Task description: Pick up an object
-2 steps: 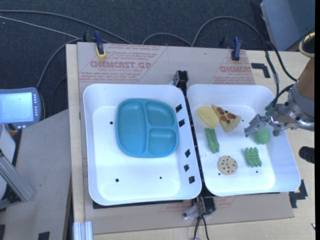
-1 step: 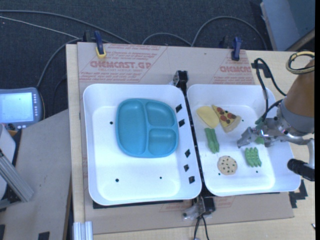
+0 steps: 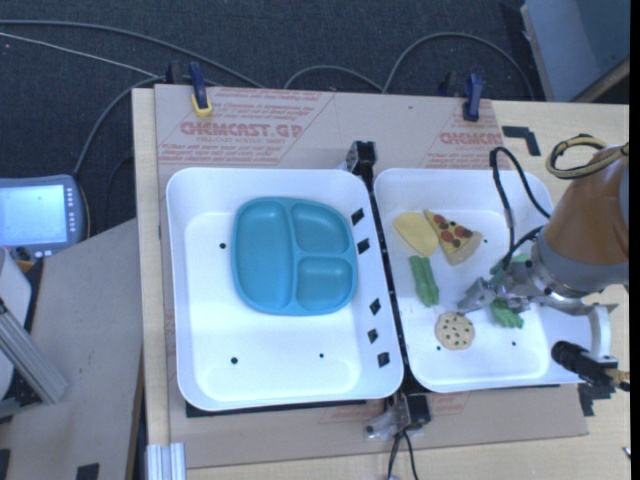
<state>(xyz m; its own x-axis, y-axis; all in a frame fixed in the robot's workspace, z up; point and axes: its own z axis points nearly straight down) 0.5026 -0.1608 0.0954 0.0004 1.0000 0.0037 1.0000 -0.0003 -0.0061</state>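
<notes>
The gripper (image 3: 497, 296) hung low at the right bin's (image 3: 520, 373) three o'clock, over a green toy (image 3: 507, 314); whether it pinched the toy could not be told. Lifting would likely settle that.

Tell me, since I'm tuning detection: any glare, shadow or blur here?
Camera view: even light, soft shadows, no strong glare on the shallow white bins; the blue divided plastic tray is sharp, the two-finger gripper over the small green toy looks slightly soft.
</notes>
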